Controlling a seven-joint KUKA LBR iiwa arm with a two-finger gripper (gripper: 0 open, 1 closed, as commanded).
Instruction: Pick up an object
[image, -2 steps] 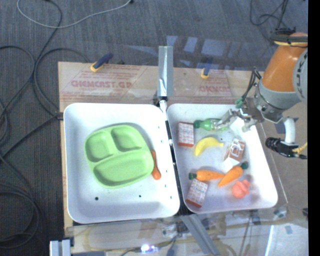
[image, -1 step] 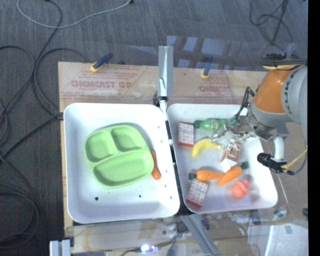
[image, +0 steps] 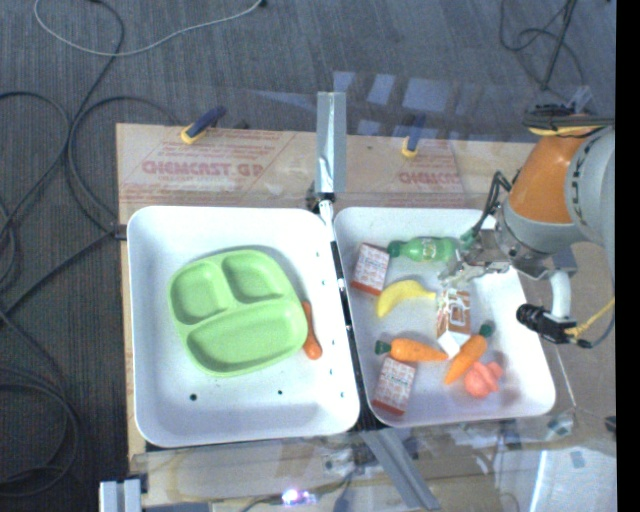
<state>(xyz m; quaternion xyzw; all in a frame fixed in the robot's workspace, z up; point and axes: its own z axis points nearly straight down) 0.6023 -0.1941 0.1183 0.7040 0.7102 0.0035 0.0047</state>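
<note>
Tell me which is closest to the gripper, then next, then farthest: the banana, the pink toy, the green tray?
From the gripper:
1. Banana, just to its left in the right bin.
2. Pink toy, near that bin's front corner.
3. Green tray, across in the left bin.

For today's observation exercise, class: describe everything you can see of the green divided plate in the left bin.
The green divided plate is a lime-green tray that looks like moulded plastic, with rounded corners and three compartments: two smaller ones at the far side and one long one nearer the camera. It lies flat and right side up in the left bin, turned slightly askew to the walls. All three compartments look bare. An orange carrot lies against its right edge.
</note>
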